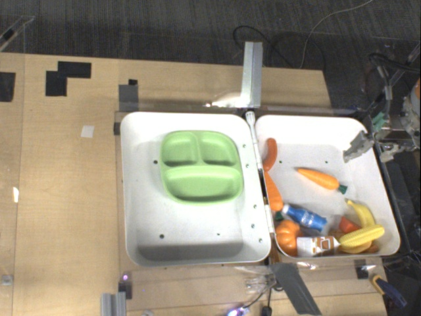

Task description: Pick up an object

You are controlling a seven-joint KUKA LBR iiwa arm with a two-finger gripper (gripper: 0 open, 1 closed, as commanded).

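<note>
The right bin holds the toy food. An orange carrot with a green stub lies near its middle. A red-orange sausage rests against the left wall, and a second orange piece lies below it. Along the front sit a blue bottle, an orange round fruit, a small white bottle and yellow bananas. My gripper hangs over the bin's right rim, up and to the right of the carrot, touching none of the items.
The left bin holds a green divided plate. A metal post stands behind the wall between the bins. Cables and dark hardware crowd the right side beyond the bench.
</note>
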